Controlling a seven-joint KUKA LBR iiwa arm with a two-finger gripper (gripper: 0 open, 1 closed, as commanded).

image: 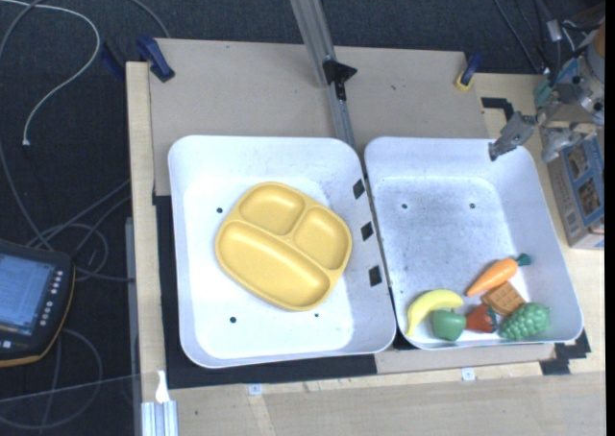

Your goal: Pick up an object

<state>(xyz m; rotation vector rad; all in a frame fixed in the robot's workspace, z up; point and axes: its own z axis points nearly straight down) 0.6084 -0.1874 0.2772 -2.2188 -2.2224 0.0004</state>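
Toy food is sitting in a small heap at the near right corner of the right bin (538, 184): a carrot (494, 276), a banana (430, 306), a green apple (447, 325), a bunch of green grapes (526, 321), a small red piece (479, 318) and a tan cracker-like piece (503, 299), all touching or lying just beside one another. Any one of them is serving as the object to pick up, and none is being lifted, so by my reading the task is standing at its very start: the reach, the descent, the grasp and the lift are all still waiting to be done.

The gripper (504, 141) is hovering at the far right corner of that same bin, over its rim, with the grey arm coming in from the right. One dark finger is pointing down toward the rim; whether the fingers are parted or closed I cannot tell from this slant, and nothing is showing between them. The heap is lying well apart from the gripper, along the bin's right side at the opposite, near end.

In the left bin (192, 175) a yellow divided plate (283, 245) is resting near the middle, well apart from the gripper too. The carrot is looking like the closest piece to the tool, being the farthest of the heap from the near edge.
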